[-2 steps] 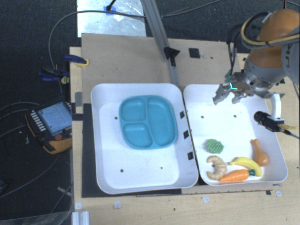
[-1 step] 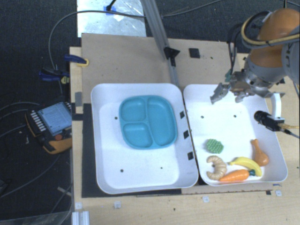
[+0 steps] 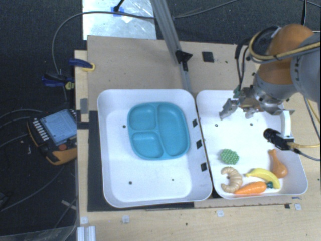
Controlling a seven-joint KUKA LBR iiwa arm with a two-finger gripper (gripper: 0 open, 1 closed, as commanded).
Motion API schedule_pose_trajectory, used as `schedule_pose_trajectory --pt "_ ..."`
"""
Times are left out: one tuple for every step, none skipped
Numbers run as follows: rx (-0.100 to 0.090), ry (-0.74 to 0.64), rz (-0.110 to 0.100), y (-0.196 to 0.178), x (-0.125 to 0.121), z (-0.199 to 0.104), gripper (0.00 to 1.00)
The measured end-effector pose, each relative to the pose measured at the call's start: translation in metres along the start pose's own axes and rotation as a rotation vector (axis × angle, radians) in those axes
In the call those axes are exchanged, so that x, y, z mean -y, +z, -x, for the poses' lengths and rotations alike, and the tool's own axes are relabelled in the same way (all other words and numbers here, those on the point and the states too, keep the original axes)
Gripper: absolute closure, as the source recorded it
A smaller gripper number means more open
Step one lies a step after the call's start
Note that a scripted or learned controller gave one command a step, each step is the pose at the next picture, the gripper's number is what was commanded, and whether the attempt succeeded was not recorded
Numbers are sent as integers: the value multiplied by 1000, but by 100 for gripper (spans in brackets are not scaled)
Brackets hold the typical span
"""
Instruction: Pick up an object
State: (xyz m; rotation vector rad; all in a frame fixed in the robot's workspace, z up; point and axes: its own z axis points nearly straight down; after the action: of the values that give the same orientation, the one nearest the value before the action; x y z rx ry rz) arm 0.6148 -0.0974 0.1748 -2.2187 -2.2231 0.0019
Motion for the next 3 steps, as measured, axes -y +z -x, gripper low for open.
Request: schedule_pose_trajectory --pt "0 1 -1 62 -2 -3 0" --pt "0 2 4 90 -4 -3 0" --pt "2 2 10 77 -5 -2 100"
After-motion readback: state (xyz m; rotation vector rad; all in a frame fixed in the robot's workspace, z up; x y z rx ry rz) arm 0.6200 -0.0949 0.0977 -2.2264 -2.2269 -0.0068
